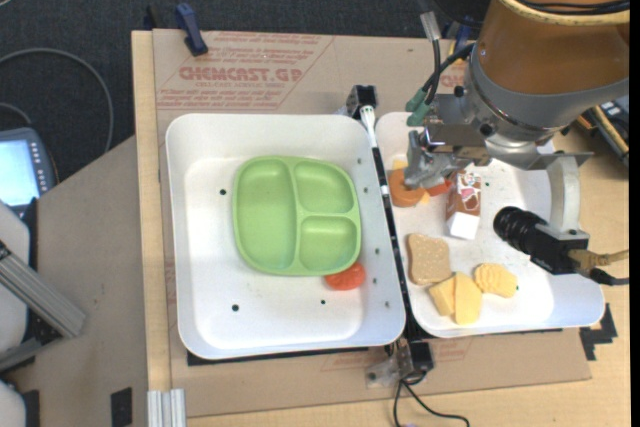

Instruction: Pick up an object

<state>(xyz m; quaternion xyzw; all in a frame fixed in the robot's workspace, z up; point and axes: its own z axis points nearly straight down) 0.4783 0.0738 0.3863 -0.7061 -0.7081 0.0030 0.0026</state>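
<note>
The gripper point(428, 177) is low over the far left corner of the right bin point(575, 310), just above an orange piece point(405, 190) that lies against the bin's left wall. Whether anything sits between the jaws, or how wide they stand, I cannot tell: the wrist hides them.

If the orange piece is the target, the descent should stay centred on it and clear of the wall, closing only once the jaws straddle it. Just to its right stands a small brown carton point(464, 205), close enough to be knocked.

Nearer lie a bread slice point(429, 258), yellow cheese wedges point(456, 297) and a ridged yellow piece point(495, 279). The left bin point(200, 215) holds a green divided plate point(296, 215) and a red piece point(346, 277).
</note>
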